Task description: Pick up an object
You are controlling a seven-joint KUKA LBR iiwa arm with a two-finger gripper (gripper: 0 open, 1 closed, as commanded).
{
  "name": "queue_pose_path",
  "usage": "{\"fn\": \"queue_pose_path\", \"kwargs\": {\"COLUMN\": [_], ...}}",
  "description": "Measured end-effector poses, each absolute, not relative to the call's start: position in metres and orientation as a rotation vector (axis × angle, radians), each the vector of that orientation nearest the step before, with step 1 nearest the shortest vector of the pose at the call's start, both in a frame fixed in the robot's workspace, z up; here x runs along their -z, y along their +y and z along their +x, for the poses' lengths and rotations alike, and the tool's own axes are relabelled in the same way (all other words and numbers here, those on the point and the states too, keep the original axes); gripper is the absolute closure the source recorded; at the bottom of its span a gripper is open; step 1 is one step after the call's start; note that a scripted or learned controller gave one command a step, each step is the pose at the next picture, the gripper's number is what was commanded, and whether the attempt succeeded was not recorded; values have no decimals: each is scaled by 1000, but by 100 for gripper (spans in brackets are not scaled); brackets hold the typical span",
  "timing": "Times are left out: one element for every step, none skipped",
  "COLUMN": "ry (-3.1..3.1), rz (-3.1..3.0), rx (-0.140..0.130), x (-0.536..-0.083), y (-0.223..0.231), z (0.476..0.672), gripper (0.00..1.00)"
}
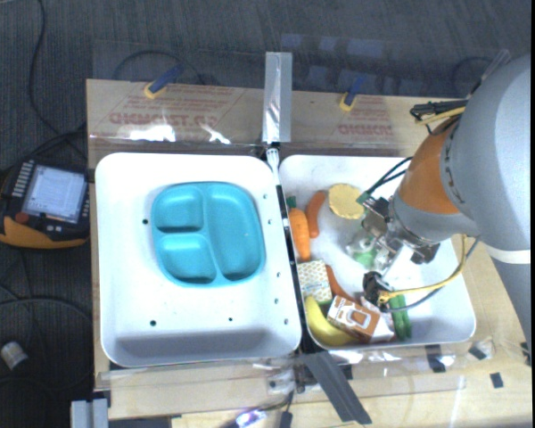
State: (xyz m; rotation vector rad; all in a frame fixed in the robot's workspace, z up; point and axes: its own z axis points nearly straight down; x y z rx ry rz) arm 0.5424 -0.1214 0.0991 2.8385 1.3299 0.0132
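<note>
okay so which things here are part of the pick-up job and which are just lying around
Job: gripper, right bin and its items: banana, carrot, round cracker.

Lying about: blue divided plate in left bin, handheld device on floor.

Feed looks evenly lit from overhead, moderately bright. White bins (116,266) near blown out, rims losing detail. Glare streaks on clear plastic sheet (205,119) along bench back edge. Soft shadow under arm (490,159) in right bin. Dark carpet (160,16) grainy. I see overall softness, mild blur; small objects poorly resolved.
</note>
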Motion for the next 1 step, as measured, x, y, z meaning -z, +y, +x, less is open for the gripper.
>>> {"fn": "queue_pose_path", "kwargs": {"ry": [1653], "rz": [2670], "rx": [8], "x": [-277], "y": [-90], "z": [573], "gripper": [100]}}
